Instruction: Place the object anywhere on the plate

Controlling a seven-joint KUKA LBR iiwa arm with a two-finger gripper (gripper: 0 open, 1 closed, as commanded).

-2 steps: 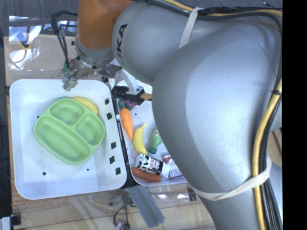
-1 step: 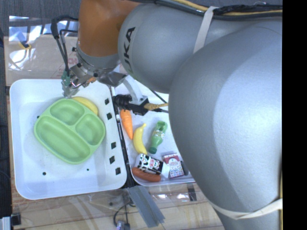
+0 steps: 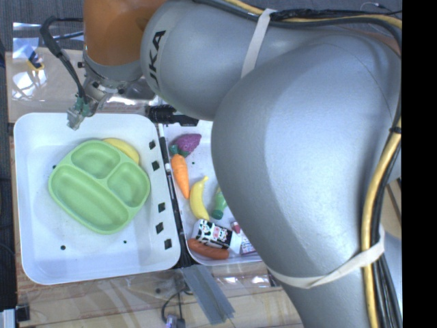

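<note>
A large grey robot arm (image 3: 293,149) with an orange band reaches across two shallow white plastic bins seen from above. Its small gripper (image 3: 76,117) hangs at the upper left corner of the left bin (image 3: 41,251). It is too small to tell whether the claw is spread or pressed together, and nothing is seen held in it.

In the left bin lies one light green plastic plate (image 3: 89,197) with three compartments, all bare. One rounded yellow toy piece (image 3: 124,147) rests just at the plate's upper right rim, touching it and outside the compartments. This seems to be the task's object, though that is a guess. It looks light, stiff, smooth and likely slippery, not fragile. A pinch across its narrow width, on the side away from the plate, seems best.

The right bin (image 3: 207,157) holds, as far as can be counted:
- one purple toy vegetable (image 3: 186,143)
- one orange toy carrot (image 3: 180,175)
- one yellow toy banana (image 3: 198,198)
- one small green toy piece (image 3: 218,203)
- one black-and-white cow-patterned carton (image 3: 213,233)
- one red toy sausage (image 3: 208,251)

The arm hides the rest of that bin.
</note>
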